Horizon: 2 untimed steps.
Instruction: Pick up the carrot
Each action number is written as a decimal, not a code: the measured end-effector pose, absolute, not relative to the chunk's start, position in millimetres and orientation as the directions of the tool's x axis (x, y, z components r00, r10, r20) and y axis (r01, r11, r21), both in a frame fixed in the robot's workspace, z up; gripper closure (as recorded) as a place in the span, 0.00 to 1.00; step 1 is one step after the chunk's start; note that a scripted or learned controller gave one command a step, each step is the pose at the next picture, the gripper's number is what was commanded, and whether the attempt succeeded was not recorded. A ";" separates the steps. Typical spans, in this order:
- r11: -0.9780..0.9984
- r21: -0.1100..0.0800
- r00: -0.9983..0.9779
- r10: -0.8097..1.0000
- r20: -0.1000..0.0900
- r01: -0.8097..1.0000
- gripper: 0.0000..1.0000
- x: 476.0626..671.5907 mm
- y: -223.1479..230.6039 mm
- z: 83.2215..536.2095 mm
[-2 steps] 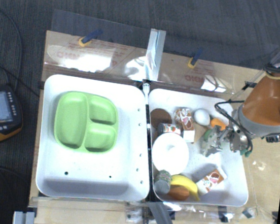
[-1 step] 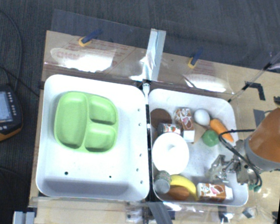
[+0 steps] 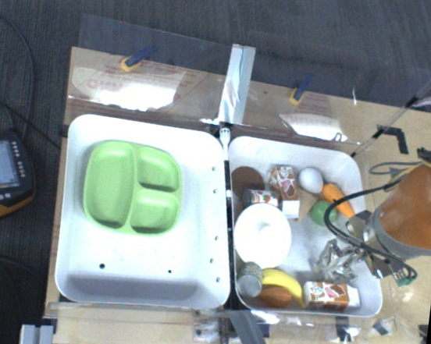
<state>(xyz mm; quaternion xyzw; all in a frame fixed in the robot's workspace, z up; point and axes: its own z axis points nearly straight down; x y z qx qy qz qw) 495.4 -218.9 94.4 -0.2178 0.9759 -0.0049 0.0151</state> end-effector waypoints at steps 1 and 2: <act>0.903 -0.033 -0.901 -0.430 -0.055 -0.429 0.00 505.2 -216.2 99.0; 0.982 0.004 -0.982 -0.190 -0.012 -0.190 0.00 595.1 -215.1 89.8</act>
